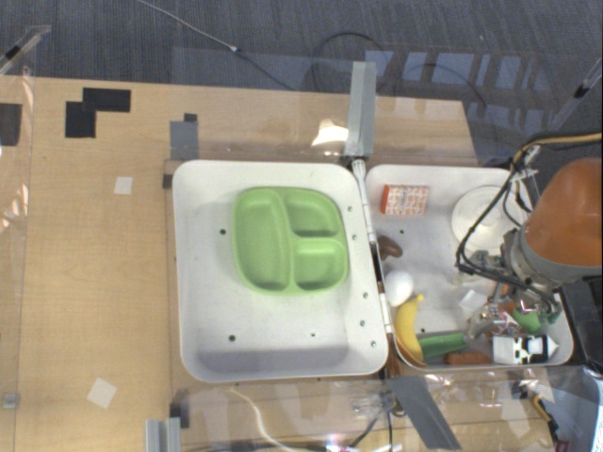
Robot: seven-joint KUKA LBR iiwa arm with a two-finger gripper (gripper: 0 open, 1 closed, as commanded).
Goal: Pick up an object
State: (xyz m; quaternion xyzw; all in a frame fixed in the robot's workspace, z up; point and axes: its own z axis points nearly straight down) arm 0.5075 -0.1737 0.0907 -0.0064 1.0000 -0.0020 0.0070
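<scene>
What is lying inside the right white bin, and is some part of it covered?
The right white bin holds a red patterned box, a white ball, a banana and a green cylinder. The arm covers its right portion, so things there are unclear.

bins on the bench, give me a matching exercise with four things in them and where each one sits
Things:
1. green plate
2. red and white box
3. banana
4. white ball

Places:
A. top left part of the right bin
B. middle of the left bin
C. just above the banana, by the wall between the bins
D. bottom left corner of the right bin

Pairs: 1-B, 2-A, 3-D, 4-C
</scene>
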